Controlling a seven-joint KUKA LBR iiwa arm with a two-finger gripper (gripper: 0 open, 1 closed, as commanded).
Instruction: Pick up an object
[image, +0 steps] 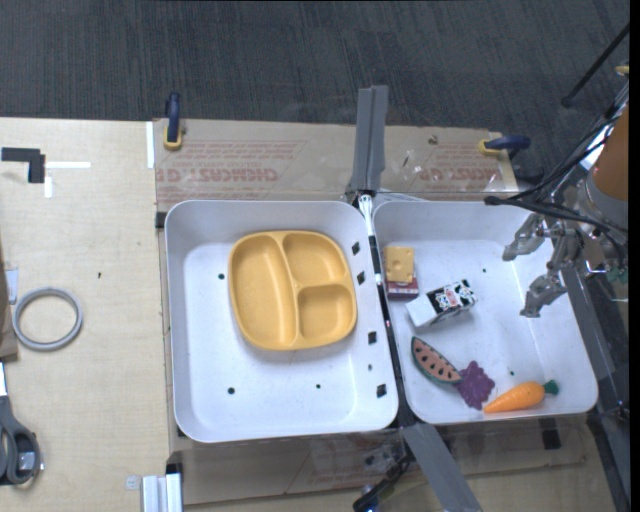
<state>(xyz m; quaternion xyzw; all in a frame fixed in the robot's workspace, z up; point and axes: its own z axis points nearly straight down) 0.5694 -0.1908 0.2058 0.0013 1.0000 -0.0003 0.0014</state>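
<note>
The right bin (560, 345) holds several toys. A yellow block on a maroon box (401, 271) lies near the divider. Beside it is a cow-patterned milk carton (441, 303). A watermelon slice (435, 360), purple grapes (476, 383) and an orange carrot (518, 396) sit along the front. My gripper (522, 279) hangs over the bin's right part, to the right of the carton. It is open, its two fingers spread apart with nothing between them.
The left bin (200, 390) bears a yellow divided plate (293, 288). A grey tape roll (45, 318) and scissors (15, 455) lie on the bench at far left. Clamps (173, 120) hold the cardboard behind the bins. Cables hang at the upper right.
</note>
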